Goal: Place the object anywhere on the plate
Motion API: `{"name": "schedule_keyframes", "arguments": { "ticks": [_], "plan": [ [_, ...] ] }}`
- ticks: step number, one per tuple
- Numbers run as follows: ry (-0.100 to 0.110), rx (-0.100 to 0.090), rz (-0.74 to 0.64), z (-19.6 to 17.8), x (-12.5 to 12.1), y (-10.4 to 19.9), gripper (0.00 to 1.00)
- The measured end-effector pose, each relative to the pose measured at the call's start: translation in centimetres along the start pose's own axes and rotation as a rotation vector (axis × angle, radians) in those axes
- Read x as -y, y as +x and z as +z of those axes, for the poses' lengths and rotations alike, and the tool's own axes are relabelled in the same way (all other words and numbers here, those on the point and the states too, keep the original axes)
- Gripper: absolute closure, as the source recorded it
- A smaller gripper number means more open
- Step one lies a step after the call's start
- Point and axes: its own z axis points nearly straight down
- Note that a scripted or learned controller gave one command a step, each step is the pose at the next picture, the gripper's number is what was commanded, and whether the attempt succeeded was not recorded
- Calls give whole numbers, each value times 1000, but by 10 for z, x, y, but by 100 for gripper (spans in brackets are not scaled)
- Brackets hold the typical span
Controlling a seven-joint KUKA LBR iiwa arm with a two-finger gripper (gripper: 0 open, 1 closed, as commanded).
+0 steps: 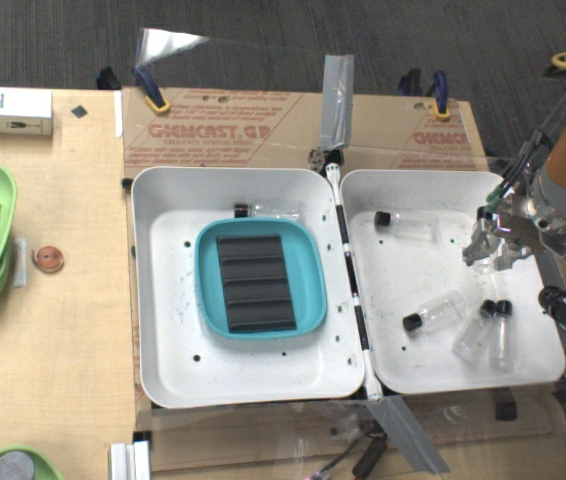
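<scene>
- The teal plate [308, 268] sits in the left bin [163, 268], carrying a black ribbed block [255, 282], well apart from me.
- In the right bin [443, 368], clear black-capped vials lie scattered; the nearest [499, 330] lies just below my gripper [490, 248], long axis roughly up-down.
- I cannot tell my gripper's opening; nothing visible is held.

Two bins sit side by side mid-frame. The left bin [153, 298] holds a plate [208, 278] with a ridged block [255, 283] on it — one vial [263, 211] just above. The right bin [393, 358] holds four vials, one at upper left [403, 224], three at lower right — the gripper [491, 243] is at its right edge.
</scene>
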Motion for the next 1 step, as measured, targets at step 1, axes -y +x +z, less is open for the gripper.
{"name": "schedule_keyframes", "arguments": {
  "ticks": [1],
  "plan": [
    [0,0,0,0,0,0,0]
  ]
}}
